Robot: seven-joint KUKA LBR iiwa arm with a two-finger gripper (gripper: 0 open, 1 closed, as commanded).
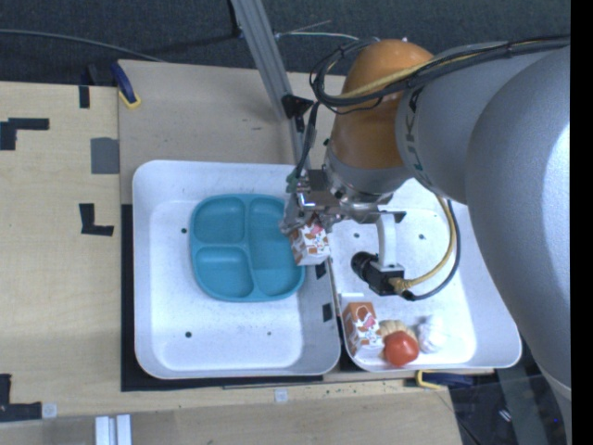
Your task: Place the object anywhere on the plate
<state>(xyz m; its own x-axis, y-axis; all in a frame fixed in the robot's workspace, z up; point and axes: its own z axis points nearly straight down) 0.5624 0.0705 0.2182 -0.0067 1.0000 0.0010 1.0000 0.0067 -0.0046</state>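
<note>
Now we see the gripper (309,219) closed on a small carton (311,243) over the plate (232,248); it looks light, stiff, best held by its top.

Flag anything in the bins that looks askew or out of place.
Nothing looks spilled or damaged. The small carton hangs tilted at the gripper, over the blue plate's right rim rather than resting flat on it.

Small carton (311,242), over teal plate's (243,248) right edge

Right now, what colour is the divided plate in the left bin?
Teal blue plate, clearest in the overhead camera view.
</note>
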